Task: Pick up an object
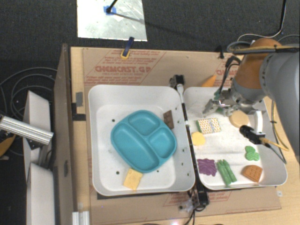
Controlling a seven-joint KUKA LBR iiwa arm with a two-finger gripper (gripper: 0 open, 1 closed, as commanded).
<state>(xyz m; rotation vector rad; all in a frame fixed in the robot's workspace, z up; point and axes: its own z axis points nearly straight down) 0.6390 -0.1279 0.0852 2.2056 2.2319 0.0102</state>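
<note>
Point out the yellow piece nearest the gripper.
The rounded yellow piece in the right bin; the square yellow piece lies in the left bin.

A shiny sheet (111, 13), perhaps foil, lies beyond the cardboard (122, 67).

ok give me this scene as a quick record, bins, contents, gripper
left bin: teal divided plate, brown block at its upper right rim, yellow square at the near wall
right bin: patterned square, yellow piece, tan disc, purple piece, green stick, small green piece, orange wedge
gripper: over right bin's far left part, just behind the patterned square
task state: nothing visibly picked up
</note>
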